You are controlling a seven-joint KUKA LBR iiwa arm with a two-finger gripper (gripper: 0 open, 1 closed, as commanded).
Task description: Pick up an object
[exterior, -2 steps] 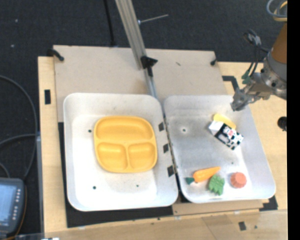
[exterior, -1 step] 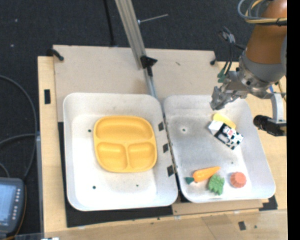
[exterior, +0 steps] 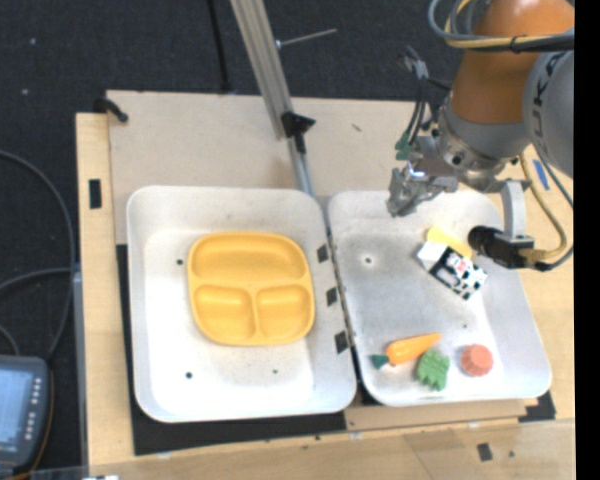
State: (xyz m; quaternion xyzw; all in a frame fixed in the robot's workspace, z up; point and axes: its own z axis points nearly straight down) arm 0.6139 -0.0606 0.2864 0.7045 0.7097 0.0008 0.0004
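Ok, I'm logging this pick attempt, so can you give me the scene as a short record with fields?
left bin: yellow divided plate, near the middle
right bin: white patterned box with a yellow piece beside it; orange carrot, green toy and red round toy along the near edge
gripper: over the right bin's far end, apart from all objects
task state: nothing picked up yet

An orange carrot, a green toy and a reddish round piece are lying clustered at the front of the right bin. A white patterned box is lying farther back, with a yellow piece touching it.
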